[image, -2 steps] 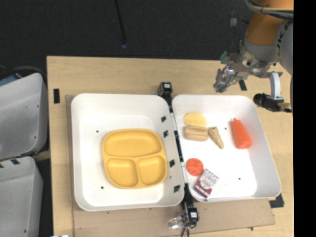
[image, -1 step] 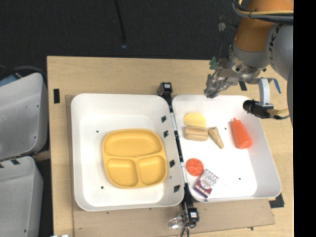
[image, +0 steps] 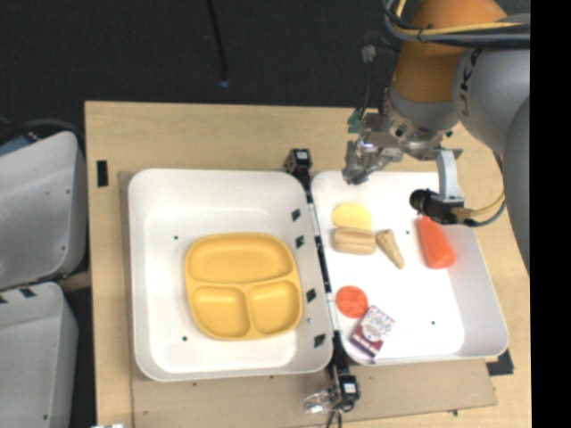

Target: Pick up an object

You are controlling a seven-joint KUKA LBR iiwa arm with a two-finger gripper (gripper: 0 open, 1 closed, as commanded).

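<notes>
My gripper (image: 357, 169) hangs over the far left corner of the right bin (image: 464, 328), above and behind the objects, with nothing seen between its fingers. Below it lie a yellow rounded piece (image: 351, 215) and a tan bread-like roll (image: 354, 241). A small tan cone (image: 391, 247) rests to their right, and an orange carrot-like piece (image: 436, 242) lies further right. Nearer the front sit a red disc (image: 351, 300) and a small pink-and-white packet (image: 372, 331).
The left bin (image: 152, 212) holds a yellow divided tray (image: 243, 284). A black clamp (image: 297, 160) sits at the far end of the ridge between the bins. A black part with a cable (image: 434, 204) hangs off the arm above the carrot-like piece.
</notes>
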